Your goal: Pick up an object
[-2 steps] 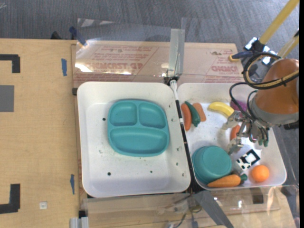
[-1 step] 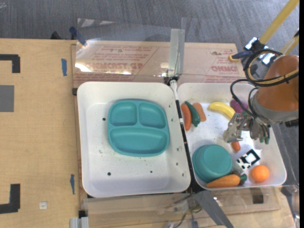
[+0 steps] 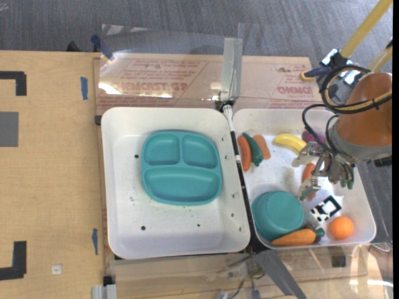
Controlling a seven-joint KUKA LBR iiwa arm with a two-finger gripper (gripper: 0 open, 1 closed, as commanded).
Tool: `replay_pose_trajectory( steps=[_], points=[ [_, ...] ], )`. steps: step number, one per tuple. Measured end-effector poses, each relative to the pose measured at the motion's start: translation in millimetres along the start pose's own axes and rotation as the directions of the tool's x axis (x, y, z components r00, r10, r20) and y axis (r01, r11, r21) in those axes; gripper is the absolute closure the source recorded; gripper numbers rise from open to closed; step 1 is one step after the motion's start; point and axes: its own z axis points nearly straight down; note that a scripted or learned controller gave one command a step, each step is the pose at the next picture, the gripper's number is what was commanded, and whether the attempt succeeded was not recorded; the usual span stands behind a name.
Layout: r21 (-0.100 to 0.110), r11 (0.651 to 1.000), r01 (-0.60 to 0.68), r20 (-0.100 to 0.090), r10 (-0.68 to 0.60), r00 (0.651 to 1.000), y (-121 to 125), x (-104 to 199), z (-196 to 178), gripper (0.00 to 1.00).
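Note:
My gripper point(image 3: 324, 178) hangs over the middle of the right bin point(image 3: 365, 198), its fingers apart with nothing visibly held between them. Just below and left of it sits a teal bowl point(image 3: 278, 213), with a carrot point(image 3: 294, 237) along the bowl's near side. Beside the gripper lies a black-and-white patterned block point(image 3: 325, 209), and an orange point(image 3: 341, 227) rests in the near right corner. A yellow banana point(image 3: 289, 142) lies toward the back of the bin. An orange carrot-like piece point(image 3: 244, 152), a green piece and another orange piece point(image 3: 262, 147) lie along the left wall.
The left bin point(image 3: 118, 185) bears a teal divided plate point(image 3: 181, 167). A clear screen and a metal post point(image 3: 231, 67) stand behind both bins. A small purple item point(image 3: 309, 136) lies near the arm, whose orange band point(image 3: 373, 108) is over the right bin's far right side.

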Motion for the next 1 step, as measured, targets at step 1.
replay_pose_trajectory(
  steps=[1],
  points=[
    [0.0,0.997,-0.082,-0.008,0.082,0.997,-8.4,5.0,12.4,0.0]
  ],
)
